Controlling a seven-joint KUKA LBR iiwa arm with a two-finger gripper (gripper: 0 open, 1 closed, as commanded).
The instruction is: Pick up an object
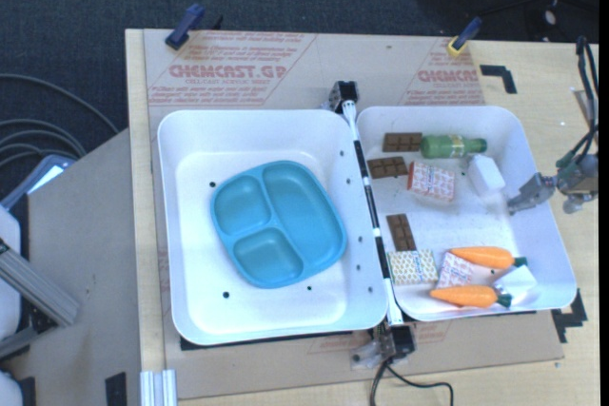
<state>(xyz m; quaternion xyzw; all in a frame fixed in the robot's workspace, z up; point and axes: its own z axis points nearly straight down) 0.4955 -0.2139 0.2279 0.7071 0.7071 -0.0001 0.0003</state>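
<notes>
The right bin (540, 247) holds several small items: a green bottle (452, 145), three brown bars (402, 143) (386, 168) (400, 231), a red-and-white packet (431, 181), a white block (485, 176), two orange carrots (485, 257) (466, 297) and two patterned packets (411, 266) (455, 271). My gripper (550, 190) hangs over that bin's right rim, just right of the white block and apart from it. I see nothing held in it.
The left bin (181, 166) carries a blue divided plate (278, 223). A black hinge strip (366, 195) runs between the bins. Clamps sit at the bench's back edge (186, 24) (463, 35). Cables lie off the bench to the left (48, 147).
</notes>
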